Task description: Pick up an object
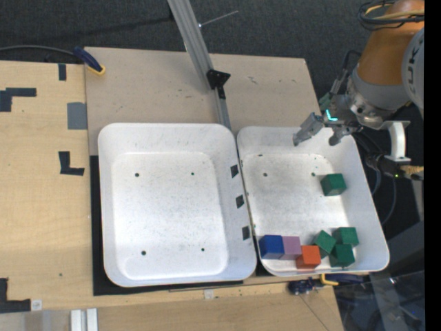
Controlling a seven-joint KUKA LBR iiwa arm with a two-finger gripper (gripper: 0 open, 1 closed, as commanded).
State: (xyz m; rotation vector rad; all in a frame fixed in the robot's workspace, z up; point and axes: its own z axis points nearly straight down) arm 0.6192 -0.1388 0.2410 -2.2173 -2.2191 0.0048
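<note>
My gripper (321, 134) hangs open over the far rim of the right bin (289, 178), its two grey fingers spread with nothing between them. A lone green block (333, 184) lies in that bin, below and slightly right of the gripper. Along the bin's near edge sit a blue block (271, 246), a light purple block (291, 246), an orange block (310, 256) and three green blocks (337, 244) bunched in the near right corner.
The left bin (165, 198) lies beside the right one, sharing a rim with black clips. A slanted metal rail (196, 43) runs down from the top to the bins' far junction. Cables hang at the right.
</note>
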